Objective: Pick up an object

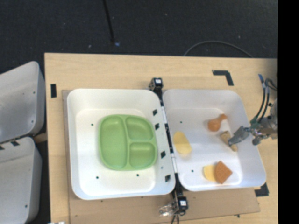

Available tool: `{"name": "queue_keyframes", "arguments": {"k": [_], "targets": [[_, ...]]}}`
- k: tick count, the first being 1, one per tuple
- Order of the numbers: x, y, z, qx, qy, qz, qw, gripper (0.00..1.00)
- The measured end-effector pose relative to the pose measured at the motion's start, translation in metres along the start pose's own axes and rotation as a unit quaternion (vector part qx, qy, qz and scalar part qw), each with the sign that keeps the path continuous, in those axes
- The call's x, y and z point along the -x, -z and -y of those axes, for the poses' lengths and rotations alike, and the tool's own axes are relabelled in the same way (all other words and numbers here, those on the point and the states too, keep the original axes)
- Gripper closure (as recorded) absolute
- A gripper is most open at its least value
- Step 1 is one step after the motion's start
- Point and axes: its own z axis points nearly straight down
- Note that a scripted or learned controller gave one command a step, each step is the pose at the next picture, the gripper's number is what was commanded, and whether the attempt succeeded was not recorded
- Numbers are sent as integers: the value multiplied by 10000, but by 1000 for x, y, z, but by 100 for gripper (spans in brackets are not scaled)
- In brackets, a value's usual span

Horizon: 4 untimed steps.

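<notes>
Camera view: tool (238,139) hides a small tan piece (225,136).

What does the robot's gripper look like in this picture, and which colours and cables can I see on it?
The gripper at the right edge looks small and metallic grey, with dark, slim fingers that taper toward the left. Behind it sits a blocky grey body with a small green spot. Thin dark cables with bluish ends curve down to it from above. The picture is too blurred to read any markings.
</notes>
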Motion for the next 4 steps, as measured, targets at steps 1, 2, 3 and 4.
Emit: {"name": "queue_keyframes", "arguments": {"k": [1,2,3,4], "targets": [[4,-44,-4,-15,-4,0,10000,0],[3,-89,-10,-17,-18,-3,10000,0],[3,-124,-10,-10,-21,1,10000,0],[5,-111,-11,14,-39,7,10000,100]]}}
